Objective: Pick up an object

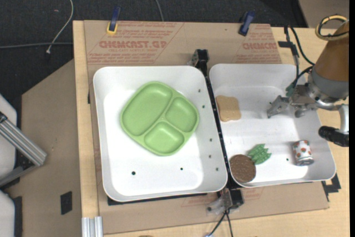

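Note:
The right bin [249, 77] holds a tan bread-shaped piece [228, 108] by its left wall. Along its front lie a brown round disc [242, 168], a green leafy toy [258, 154] and a small red-and-white can [302, 152] on its side. My gripper [286, 110] hangs over the right bin's back right part. It is open, its fingers are spread, and nothing is between them. It is well right of the bread piece and above the can.
A green three-compartment plate [160, 118] lies in the middle of the left bin [111, 86]. The bins' shared wall runs between plate and bread piece. Blue clamps [114, 18] hold the cardboard base at the back.

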